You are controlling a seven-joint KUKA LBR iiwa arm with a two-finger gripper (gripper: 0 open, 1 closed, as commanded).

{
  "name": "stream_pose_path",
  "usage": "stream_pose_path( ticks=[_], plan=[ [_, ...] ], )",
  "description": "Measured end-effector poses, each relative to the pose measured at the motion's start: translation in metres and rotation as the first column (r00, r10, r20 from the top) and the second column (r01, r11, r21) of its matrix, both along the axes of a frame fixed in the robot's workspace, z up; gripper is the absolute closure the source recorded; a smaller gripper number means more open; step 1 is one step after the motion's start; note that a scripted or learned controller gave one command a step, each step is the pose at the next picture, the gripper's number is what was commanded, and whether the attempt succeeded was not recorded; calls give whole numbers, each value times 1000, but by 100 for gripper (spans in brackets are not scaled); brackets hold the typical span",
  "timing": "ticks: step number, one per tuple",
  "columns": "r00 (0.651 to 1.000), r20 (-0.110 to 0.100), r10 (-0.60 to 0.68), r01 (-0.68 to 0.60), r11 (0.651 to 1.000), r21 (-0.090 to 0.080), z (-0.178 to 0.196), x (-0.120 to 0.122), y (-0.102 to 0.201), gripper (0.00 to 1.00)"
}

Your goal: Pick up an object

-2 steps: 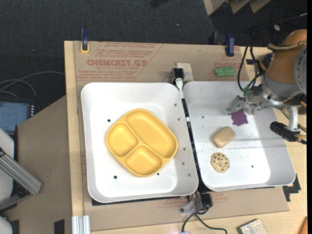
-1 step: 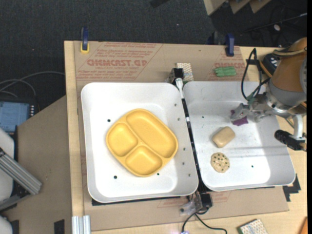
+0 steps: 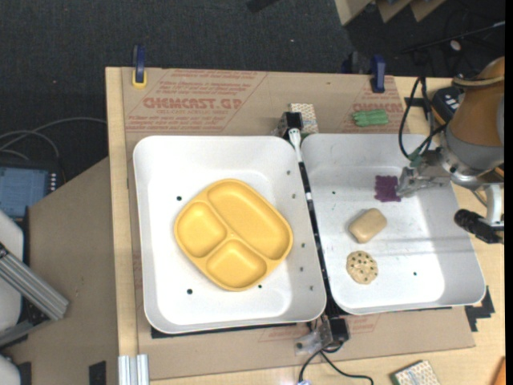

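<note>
The right bin (image 3: 449, 287) holds three small items. A purple piece (image 3: 387, 188) lies near its back middle. A tan, bread-like lump (image 3: 368, 224) rests further forward, and a round chocolate-chip cookie (image 3: 361, 266) lies in front of that. My gripper (image 3: 411, 178) reaches in from the right and sits low at the purple piece's right edge, touching or almost touching it. Nothing is visibly lifted. The grey arm with its orange band (image 3: 477, 119) rises behind the gripper at the right.
A yellow divided plate (image 3: 232, 233) lies in the left bin (image 3: 160, 183). A green object (image 3: 370, 119) and two blue clamps (image 3: 139, 64) sit on the bench behind the bins. Black cables (image 3: 417, 111) hang near the arm.
</note>
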State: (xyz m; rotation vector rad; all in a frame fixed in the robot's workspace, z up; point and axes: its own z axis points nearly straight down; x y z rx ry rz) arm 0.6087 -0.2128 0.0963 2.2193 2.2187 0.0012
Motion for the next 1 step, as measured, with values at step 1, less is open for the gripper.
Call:
stream_pose_path(
  ticks=[1],
  plan=[
    [1000, -1, -1, 1, 1000, 1, -1, 0, 0, 0]
  ],
)
